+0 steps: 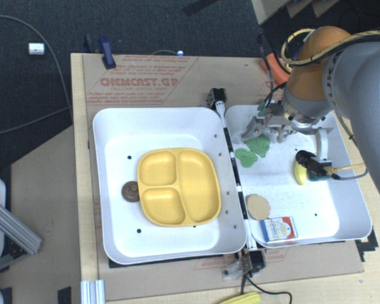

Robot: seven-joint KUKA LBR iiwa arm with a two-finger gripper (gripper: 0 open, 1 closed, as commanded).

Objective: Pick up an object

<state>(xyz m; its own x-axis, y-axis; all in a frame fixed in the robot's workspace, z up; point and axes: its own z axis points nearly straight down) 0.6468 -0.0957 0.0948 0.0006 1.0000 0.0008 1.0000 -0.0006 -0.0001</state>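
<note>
In the right bin (342, 217) a green crumpled object (252, 151) lies at the far left, close to the divider. My gripper (266, 133) hangs over the bin's far side, just behind and above that green object, with its fingers spread open and nothing between them. A small yellow object (299, 173) lies to the right of the green one. A tan round disc (258, 206) and a small red, white and blue box (279, 228) sit near the front edge.
The left bin (107, 170) holds a yellow divided plate (177, 186) with a small brown disc (130, 191) beside its left edge. The arm's grey body and orange band (313, 62) cover the right bin's far right corner.
</note>
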